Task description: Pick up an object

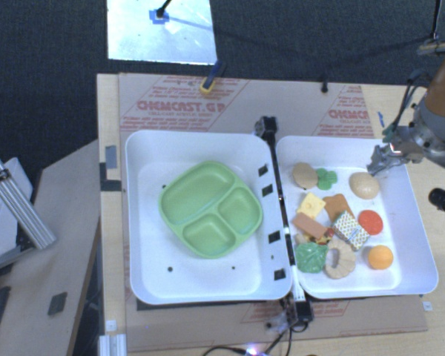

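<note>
The right bin (419,232) holds a heap of toy food: a tan bun (305,175), a small green piece (326,177), a beige egg-shaped piece (364,185), a yellow cheese wedge (311,205), a red tomato slice (370,222), an orange (380,257), a checkered box (350,230), a bagel ring (340,261) and a green leafy piece (310,256). My gripper (383,158) hangs above the bin's far right part, just beyond the beige piece, with nothing visibly between its fingers.
The left bin (144,199) holds a green three-part plate (210,209). A black divider (276,199) with clips runs between the bins. The arm (437,117) comes in from the right over the bench edge. A metal sheet (161,19) lies at the back.
</note>
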`<state>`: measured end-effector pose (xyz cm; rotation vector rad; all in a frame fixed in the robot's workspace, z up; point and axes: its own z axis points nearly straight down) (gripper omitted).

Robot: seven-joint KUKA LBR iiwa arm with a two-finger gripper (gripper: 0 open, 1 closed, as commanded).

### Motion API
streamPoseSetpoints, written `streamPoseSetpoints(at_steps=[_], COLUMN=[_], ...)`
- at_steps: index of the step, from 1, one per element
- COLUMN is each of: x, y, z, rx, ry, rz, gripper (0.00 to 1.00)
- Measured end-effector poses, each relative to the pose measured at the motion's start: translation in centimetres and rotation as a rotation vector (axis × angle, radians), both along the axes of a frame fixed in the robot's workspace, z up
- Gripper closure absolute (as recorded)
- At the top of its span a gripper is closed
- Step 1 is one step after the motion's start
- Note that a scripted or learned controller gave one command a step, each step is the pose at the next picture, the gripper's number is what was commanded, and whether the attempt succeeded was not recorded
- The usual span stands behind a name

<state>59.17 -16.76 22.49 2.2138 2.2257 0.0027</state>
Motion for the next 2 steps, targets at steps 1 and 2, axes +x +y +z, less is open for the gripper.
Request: streamPoseSetpoints(at_steps=[1,2], x=[-1.0,-2.8], y=[4.7,9.6], z=[1.0,0.2], rx=[0.001,0.0], ry=[0.001,0.002], rz=[0.001,0.0], gripper=[1.0,1.0])
